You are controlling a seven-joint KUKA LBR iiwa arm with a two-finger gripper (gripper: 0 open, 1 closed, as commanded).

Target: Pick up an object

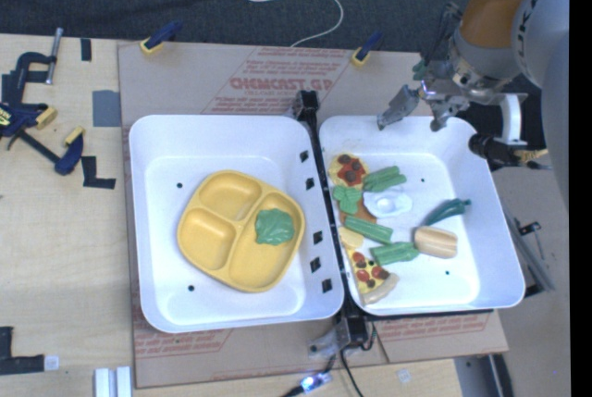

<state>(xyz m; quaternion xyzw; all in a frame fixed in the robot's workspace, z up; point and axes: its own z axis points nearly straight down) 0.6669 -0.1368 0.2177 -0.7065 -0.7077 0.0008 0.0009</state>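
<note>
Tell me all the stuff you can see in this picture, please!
White bins: 2, white, side by side on the bench, left bin, right bin.
Tray: 1, yellow, with compartments, in the left bin.
Leafy toy: 1, green, on the yellow tray's right compartment.
Pizza slices: 2, tan with red dots, right bin, one at the upper left, one at the lower left.
Fried egg: 1, white, middle of the right bin.
Green vegetable toys: several, green, around the egg.
Bread roll: 1, tan, right bin.
Clamps: several, blue and black, left of the bench.
Cable: 1, white, behind the bins.
Arm: 1, grey and orange, upper right.
Gripper: 1, dark, above the right bin's far edge, holding nothing.
</note>
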